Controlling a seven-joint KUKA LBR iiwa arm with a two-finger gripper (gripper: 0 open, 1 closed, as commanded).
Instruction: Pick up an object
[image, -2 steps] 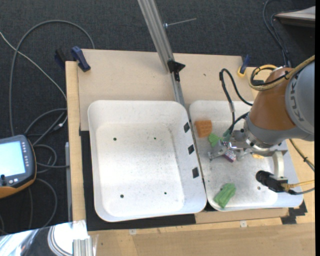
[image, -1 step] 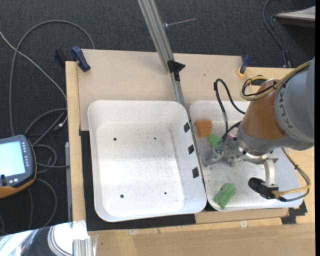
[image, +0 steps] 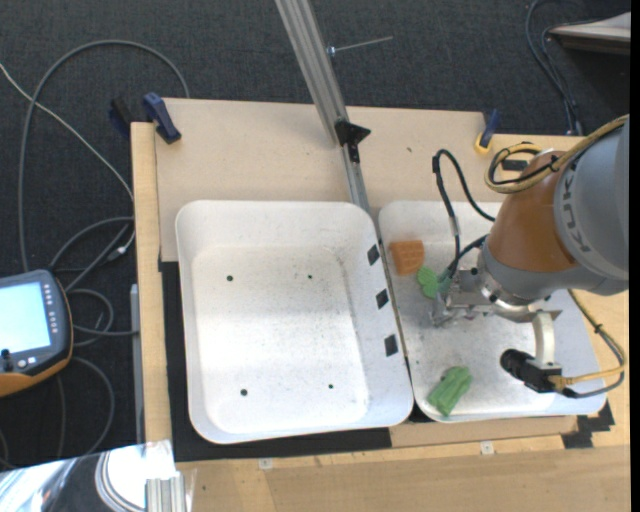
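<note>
Leftmost, the left bin (image: 270, 320) sits beside the right bin (image: 520, 400), where an orange block (image: 406, 256) lies at eleven o'clock, a green piece (image: 432, 282) beside the gripper (image: 447, 312) (finger state unreadable), and a green object (image: 450, 389) at seven.

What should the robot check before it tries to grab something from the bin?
1. Are there things to grab in the right bin? Ok: an orange block, a small green piece and a green block lie in it.
2. Is the claw over that bin? Ok: it is low, just beside the small green piece.
3. Is something between its tips? Cannot tell: the wrist hides them.
4. Is the green block free to reach? Ok: it lies alone near the front rim.
5. Is the orange block clear of the wall? Not ok: it sits close to the bin's left wall.
</note>
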